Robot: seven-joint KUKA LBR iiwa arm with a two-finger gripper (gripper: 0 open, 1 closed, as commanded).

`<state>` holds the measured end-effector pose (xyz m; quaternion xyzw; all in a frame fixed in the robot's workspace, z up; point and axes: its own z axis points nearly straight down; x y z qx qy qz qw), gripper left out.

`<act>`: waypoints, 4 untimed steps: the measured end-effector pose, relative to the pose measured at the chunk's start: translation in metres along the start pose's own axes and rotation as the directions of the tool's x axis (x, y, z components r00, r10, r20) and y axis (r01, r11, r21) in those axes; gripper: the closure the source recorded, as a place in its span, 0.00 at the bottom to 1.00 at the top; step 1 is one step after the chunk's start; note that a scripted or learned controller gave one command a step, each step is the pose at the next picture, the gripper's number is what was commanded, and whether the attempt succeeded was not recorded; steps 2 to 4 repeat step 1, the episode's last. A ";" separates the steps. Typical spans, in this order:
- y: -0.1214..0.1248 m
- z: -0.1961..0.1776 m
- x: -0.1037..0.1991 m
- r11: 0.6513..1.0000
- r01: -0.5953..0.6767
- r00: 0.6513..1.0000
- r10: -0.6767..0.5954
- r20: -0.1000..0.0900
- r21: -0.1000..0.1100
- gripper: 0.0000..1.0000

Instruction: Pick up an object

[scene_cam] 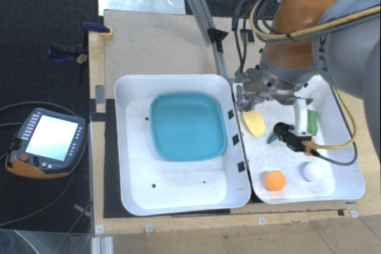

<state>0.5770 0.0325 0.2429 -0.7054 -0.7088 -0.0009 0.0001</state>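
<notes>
Left bin (128,146): one teal square dish (187,127). Right bin (351,178): gripper (243,99) at its upper-left corner, open or closed can't tell. One yellow lump (255,124) just below the gripper, contact unclear. Further right: one orange ball (274,180), one green-white piece (308,119), one white ball (312,171).
</notes>
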 end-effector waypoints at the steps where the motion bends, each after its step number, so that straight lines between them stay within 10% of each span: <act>1: -0.022 -0.004 0.042 1.000 -0.001 1.000 0.001 0.000 0.001 1.00; 4: -0.022 -0.004 0.042 1.000 -0.001 1.000 0.001 0.000 0.001 1.00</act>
